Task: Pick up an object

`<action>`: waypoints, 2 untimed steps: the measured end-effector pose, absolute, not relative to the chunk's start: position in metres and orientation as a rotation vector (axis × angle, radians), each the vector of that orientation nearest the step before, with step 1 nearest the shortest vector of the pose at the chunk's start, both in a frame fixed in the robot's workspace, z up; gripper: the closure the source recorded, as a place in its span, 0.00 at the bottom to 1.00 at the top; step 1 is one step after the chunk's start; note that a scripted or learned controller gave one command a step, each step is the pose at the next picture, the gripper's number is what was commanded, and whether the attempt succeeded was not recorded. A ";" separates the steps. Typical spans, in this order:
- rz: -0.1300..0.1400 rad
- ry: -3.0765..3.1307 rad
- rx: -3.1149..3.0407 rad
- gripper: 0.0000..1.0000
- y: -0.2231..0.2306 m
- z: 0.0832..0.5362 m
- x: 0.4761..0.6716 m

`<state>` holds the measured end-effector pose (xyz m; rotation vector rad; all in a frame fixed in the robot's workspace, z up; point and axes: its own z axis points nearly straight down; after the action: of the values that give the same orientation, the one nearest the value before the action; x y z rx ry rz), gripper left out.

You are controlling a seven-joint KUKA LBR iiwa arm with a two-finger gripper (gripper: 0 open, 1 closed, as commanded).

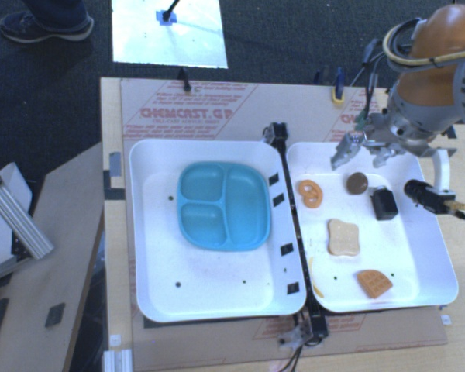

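Pretzel (310, 193), round brown obj (357, 183) lay in right bin (442, 273).
Tool (363, 152) hung over bin's far edge w/ fingers spread, holding nothing.

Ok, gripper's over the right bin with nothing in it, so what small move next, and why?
Probably lower the gripper a little toward the brown round piece. Its open fingers hang above the right bin, and that piece lies just below them, apart from the pretzel and the black block.

Even overhead light, soft shadows, slight blur, glare on floor sheet (169, 20).
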<state>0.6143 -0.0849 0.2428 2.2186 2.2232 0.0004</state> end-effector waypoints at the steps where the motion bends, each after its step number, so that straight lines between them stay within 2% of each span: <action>1: -0.001 2.223 2.221 0.00 -0.082 0.181 0.613; 2: 0.001 2.221 2.220 0.00 -0.088 0.123 0.618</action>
<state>0.6183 -0.0876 0.1231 2.2200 2.2214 0.0010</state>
